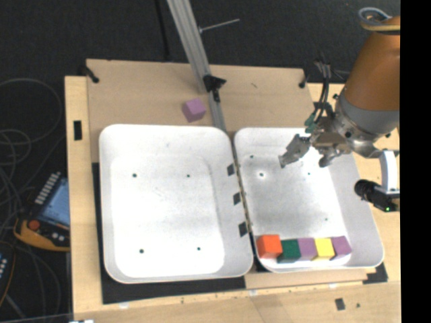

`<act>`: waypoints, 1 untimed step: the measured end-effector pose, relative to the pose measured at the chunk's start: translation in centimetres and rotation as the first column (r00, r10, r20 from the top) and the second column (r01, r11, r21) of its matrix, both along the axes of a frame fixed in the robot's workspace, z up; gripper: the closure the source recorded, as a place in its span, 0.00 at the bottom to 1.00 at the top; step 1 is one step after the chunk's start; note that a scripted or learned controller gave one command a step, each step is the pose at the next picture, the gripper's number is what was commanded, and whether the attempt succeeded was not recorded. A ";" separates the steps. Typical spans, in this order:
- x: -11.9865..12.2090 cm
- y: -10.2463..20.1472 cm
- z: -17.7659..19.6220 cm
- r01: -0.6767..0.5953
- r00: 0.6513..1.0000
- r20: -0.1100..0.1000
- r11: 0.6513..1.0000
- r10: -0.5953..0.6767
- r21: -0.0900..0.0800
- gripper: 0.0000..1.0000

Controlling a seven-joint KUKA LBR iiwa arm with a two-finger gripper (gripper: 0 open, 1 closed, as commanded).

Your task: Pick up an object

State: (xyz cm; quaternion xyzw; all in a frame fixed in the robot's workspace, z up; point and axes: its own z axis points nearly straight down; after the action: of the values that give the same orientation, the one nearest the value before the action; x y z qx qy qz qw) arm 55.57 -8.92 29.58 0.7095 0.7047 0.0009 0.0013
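Nothing picked yet: gripper [310,155] hangs over far part of right bin [350,200], fingers apart w/ apparently nothing between, blocks [306,247] lie untouched along near wall.

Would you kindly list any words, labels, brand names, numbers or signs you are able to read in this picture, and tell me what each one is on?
No text can be read anywhere in this view.
Handheld device with a screen on the floor left of the bench: its screen glows blue, but any content is too small and blurred to read.
Coloured blocks in the right bin: plain faces, no markings.
Purple block on the bench: no markings.
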 end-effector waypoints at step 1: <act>-3.2 -2.2 -16.0 -0.005 1.000 -0.012 1.000 0.005 0.001 0.00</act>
State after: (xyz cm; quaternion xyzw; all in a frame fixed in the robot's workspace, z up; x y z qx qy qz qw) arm 52.32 -11.14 13.56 0.7078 0.7064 -0.0030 -0.0031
